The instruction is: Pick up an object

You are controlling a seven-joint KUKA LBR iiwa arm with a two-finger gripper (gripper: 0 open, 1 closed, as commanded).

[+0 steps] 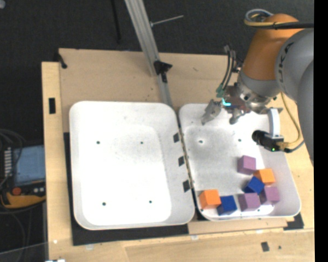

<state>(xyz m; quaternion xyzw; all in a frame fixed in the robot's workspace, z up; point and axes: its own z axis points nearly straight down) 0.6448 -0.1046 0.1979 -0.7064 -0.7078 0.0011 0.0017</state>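
We see nothing picked yet: the two-finger gripper (pixel 222 113) hangs spread wide and empty at the right white bin's (pixel 210 149) upper edge, well apart from the small coloured blocks (pixel 246 187) clustered lower right.

Place: you are looking at a robotics lab, not a home or shop.
Bench: your plywood bench (pixel 115 75) sits on a dark floor, bearing two shallow white bins (pixel 126 165) side by side.
Arm: an industrial grey arm (pixel 273 53) with an orange band reaches in from your right.
Rig: a slanted aluminium pole (pixel 145 34) rises over the bench.
Clutter: a handheld control pendant (pixel 22 173) with loose cables lies at your left.
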